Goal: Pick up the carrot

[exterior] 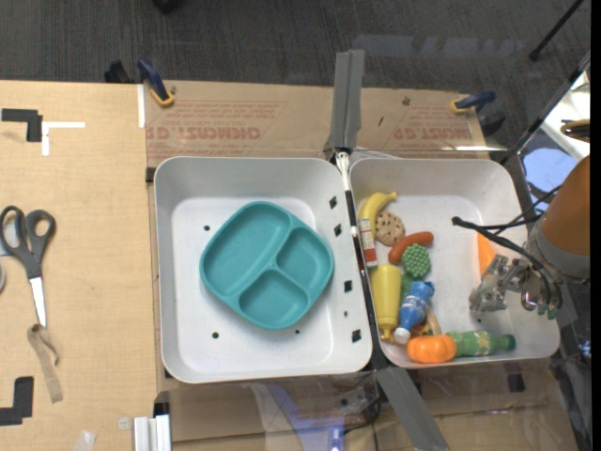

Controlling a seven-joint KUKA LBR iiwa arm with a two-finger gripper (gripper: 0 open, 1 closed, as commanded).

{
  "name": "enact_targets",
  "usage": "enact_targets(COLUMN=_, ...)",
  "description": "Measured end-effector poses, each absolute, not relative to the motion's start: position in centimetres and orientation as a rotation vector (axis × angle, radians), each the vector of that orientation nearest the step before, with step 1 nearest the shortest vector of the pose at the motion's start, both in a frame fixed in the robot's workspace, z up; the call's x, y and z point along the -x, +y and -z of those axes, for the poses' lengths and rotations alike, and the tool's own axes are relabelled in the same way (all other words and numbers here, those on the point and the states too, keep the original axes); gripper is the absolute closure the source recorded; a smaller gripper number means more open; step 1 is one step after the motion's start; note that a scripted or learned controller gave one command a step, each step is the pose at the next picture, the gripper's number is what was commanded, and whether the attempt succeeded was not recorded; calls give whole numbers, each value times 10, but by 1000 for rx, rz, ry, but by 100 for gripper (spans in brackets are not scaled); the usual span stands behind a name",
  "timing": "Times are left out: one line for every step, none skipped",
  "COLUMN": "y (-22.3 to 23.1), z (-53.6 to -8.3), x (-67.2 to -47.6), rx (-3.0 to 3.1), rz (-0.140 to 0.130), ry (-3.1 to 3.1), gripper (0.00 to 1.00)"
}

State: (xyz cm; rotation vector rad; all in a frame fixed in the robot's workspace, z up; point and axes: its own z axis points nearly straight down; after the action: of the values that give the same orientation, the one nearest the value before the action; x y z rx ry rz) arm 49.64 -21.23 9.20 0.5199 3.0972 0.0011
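Note:
The carrot (484,251) shows as a narrow orange sliver near the right wall of the right bin (451,188). Its lower part is hidden behind my gripper (490,289). The gripper hangs low in the right bin, directly in front of and partly over the carrot. Black cables run from the arm across the bin above it. I cannot make out anything held in it.
The right bin's left side holds a banana (374,207), cookie (388,225), red sausage (411,244), broccoli (417,263), yellow bottle (386,294) and blue bottle (413,306). An orange fruit (431,349) and green bottle (483,343) lie along its front. A teal divided plate (268,264) sits in the left bin.

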Motion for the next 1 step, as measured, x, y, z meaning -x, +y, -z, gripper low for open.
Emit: enact_targets(y=-169, z=-119, x=-521, rx=-854, rz=0, ry=3019, gripper=100)
